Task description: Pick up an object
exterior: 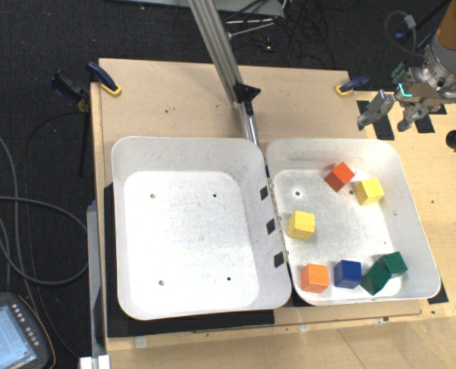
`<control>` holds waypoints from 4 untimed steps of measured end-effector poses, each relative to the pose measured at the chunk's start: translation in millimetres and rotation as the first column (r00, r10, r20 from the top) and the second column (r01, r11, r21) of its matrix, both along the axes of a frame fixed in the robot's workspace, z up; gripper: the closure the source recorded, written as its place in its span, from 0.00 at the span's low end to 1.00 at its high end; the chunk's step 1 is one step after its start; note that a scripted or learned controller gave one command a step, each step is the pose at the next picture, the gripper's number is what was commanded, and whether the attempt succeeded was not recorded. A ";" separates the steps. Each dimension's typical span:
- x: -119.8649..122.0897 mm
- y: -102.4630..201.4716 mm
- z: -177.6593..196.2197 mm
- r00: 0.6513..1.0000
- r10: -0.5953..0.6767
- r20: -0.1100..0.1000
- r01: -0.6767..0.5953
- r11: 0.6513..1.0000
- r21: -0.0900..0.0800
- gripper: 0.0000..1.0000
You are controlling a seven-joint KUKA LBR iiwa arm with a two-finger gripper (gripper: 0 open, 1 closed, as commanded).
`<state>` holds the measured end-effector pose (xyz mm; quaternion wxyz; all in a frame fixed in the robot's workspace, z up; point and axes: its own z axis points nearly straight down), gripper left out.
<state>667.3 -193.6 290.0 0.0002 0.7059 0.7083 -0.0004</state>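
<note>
at the bottom of the frame, in the lower right, the right bin [412,229] keeps four blocks bunched along its near wall: an orange cube [314,277], a blue cube [348,274], and two green cubes, one [376,277] touching the other [395,263] in the corner. they lie packed, likely because the sloped rim gathers loose pieces there, and that crowding would make a clean grip harder.

a little higher, near the bin's left wall, a yellow cube [301,224] sits alone with bare floor all round it; i judge it the easiest target. further up, a red cube [339,177] and a second yellow cube [367,191] lie just beside each other, both turned at an angle to the bin walls.

the left bin [135,167], filling the middle left of the frame, has only its speckled floor. between the two bins a few black tabs mark the seam.

farthest, at the upper right, the gripper [397,114] hangs over the bare bench beyond the right bin's far rim, well apart from every block. its two dark fingers stand spread wide with nothing between them, a ready pose for coming down over a cube. no object is picked up yet; the whole approach is left to do.
</note>
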 end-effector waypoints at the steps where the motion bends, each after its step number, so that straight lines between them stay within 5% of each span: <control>1: 1.2 6.1 -62.8 1.000 0.000 -0.006 0.000 1.000 0.002 0.00; 3: 6.5 15.8 -180.4 1.000 0.000 -0.006 0.000 1.000 0.001 0.00; 4: 9.0 15.6 -164.4 1.000 0.001 0.004 -0.001 1.000 -0.001 1.00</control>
